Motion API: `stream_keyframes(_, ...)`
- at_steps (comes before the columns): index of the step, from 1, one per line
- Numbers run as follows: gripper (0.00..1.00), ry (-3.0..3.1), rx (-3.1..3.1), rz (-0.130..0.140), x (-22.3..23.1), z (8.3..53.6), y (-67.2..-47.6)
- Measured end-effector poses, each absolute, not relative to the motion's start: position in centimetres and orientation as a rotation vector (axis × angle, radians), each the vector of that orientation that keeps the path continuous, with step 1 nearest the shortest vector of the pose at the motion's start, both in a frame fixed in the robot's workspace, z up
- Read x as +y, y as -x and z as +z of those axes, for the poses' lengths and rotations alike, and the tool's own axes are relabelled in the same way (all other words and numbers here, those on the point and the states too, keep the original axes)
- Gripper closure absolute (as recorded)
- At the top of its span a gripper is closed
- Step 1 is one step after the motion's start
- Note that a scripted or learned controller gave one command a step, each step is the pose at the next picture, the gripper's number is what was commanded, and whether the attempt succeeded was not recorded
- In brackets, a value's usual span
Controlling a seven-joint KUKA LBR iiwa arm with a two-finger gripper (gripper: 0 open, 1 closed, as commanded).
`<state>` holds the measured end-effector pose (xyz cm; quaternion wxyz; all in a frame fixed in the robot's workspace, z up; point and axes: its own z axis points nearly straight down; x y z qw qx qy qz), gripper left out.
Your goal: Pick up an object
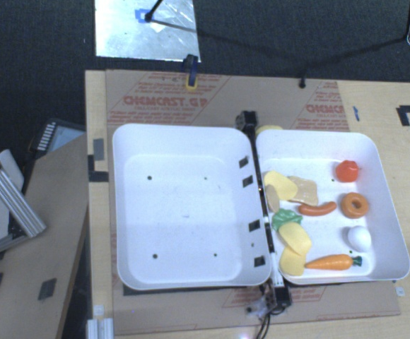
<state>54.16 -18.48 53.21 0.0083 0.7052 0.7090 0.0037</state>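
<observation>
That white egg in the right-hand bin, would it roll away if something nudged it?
Probably. The egg looks smooth and rounded, so a push would likely send it rolling toward the bin wall or the carrot beside it. Its glossy, curved surface might also slip from a pinch.

You look down on two white bins side by side on the bench. The left bin (184, 210) has a bare floor. In the right bin (375, 154) you see a red tomato (346, 170) near the far corner, a doughnut (354, 205) just nearer, and a white egg (359, 238) below that. A carrot (329, 262) lies along the near wall. A sausage (318, 208) sits mid-bin, beside yellow pieces (281, 186) and a green item (285, 218) by the divider.
</observation>
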Motion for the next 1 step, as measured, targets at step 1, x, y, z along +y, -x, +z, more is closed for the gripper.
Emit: stream_keyframes(1,1.00,-2.213,2.220,0.003,-20.70,53.54,-59.87)
